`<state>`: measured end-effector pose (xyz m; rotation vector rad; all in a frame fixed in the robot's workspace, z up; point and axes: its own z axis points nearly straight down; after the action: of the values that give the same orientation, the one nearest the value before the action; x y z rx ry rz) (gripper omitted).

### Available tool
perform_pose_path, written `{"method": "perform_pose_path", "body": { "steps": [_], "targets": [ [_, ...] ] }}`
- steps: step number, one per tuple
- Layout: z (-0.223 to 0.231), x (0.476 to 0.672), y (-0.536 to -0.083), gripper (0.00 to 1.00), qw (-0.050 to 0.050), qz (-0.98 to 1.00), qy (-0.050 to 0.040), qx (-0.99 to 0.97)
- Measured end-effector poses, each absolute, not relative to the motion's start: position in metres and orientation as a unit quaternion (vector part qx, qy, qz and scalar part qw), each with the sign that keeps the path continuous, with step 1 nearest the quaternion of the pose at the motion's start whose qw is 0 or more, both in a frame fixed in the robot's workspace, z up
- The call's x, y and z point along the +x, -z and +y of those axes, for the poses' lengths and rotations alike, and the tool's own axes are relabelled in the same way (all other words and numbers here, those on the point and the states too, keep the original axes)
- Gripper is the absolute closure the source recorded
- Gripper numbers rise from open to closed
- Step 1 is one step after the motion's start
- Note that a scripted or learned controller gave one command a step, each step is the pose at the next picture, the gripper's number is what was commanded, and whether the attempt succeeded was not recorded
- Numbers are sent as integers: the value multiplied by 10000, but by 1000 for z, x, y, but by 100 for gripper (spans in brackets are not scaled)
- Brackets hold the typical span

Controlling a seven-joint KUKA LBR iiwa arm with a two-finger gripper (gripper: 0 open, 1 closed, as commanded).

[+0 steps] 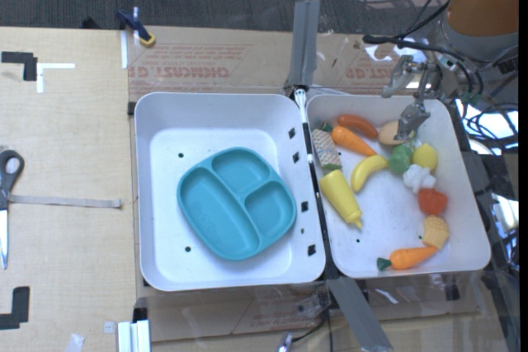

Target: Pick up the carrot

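Two carrots lie in the right bin [462, 202]. One carrot [353, 142] is at the upper left of that bin, slanted, with its green top toward the divider. The other carrot [410, 257] lies near the bin's front edge, green top pointing left. My gripper [408, 125] hangs over the upper middle of the right bin, above a beige round piece [388, 132] and a green vegetable [400, 157]. It is to the right of the upper carrot and apart from it. Nothing shows as held.
The right bin also holds a red sausage-like piece [356, 124], a banana [368, 171], a yellow squeeze bottle [341, 195], corn [325, 147], a lemon [425, 155], a red piece [432, 200] and more. The left bin [157, 202] holds a blue divided plate [237, 203].
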<state>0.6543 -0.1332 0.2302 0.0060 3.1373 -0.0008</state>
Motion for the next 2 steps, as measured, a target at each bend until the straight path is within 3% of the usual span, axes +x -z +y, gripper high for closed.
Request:
{"method": "perform_pose_path", "body": {
  "steps": [1,2],
  "targets": [
    [-108,641,-99,0,16,9978,1,660],
    [-110,605,-93,0,16,9740,2,2265]
  ]
}}
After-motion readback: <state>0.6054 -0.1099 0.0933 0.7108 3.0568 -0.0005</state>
